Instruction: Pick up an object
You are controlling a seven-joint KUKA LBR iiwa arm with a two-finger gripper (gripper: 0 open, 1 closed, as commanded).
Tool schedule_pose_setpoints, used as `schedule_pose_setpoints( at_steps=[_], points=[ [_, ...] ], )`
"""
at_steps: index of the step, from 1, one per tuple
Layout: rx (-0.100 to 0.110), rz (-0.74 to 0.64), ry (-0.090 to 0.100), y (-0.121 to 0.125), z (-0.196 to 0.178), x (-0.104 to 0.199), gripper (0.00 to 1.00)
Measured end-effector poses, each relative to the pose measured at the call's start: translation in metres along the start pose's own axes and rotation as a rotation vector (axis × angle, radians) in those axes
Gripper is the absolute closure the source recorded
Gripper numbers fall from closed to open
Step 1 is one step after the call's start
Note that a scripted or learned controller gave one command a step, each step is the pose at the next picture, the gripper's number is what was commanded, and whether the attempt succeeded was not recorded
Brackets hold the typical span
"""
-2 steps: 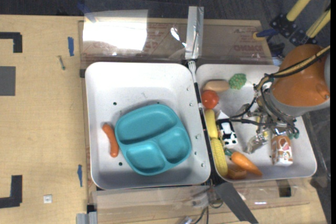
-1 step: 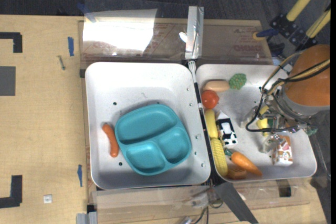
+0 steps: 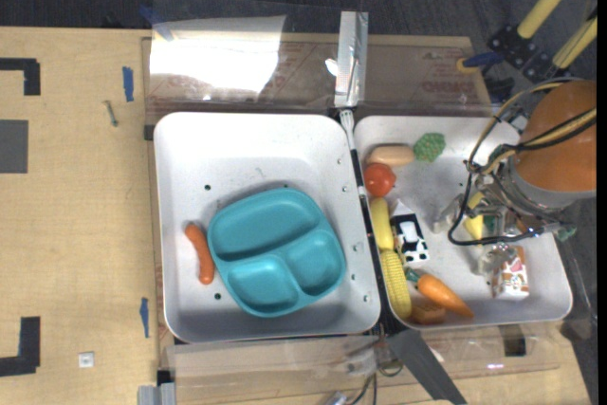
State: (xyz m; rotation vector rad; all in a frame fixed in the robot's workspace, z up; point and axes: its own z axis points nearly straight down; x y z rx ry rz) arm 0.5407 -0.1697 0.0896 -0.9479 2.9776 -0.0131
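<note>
Camera view looks down on the arm's orange band (image 3: 561,145), which hides much of the end effector (image 3: 493,237) beneath it at the right bin's (image 3: 560,299) three o'clock side; its state cannot be told amid the cables. Just below sits one small white-and-red carton (image 3: 512,275). Toward nine o'clock lie one black-and-white cow toy (image 3: 410,237), one banana (image 3: 381,223), one corn cob (image 3: 395,280), one tomato (image 3: 379,177), one bread roll (image 3: 391,154) and one green lump (image 3: 430,145); one carrot (image 3: 443,292) at six. The left bin (image 3: 180,147) holds one teal divided plate (image 3: 275,248) and one orange sausage (image 3: 201,253).
</note>
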Motion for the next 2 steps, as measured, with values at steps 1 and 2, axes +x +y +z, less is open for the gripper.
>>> schedule_pose_setpoints(
  at_steps=[1, 2],
  points=[
    [-0.008, 0.050, 0.001, -0.0043, -0.0001, 0.0402, 0.00],
    [-0.008, 0.077, 0.002, -0.0048, 0.0000, 0.0410, 0.00]
  ],
)
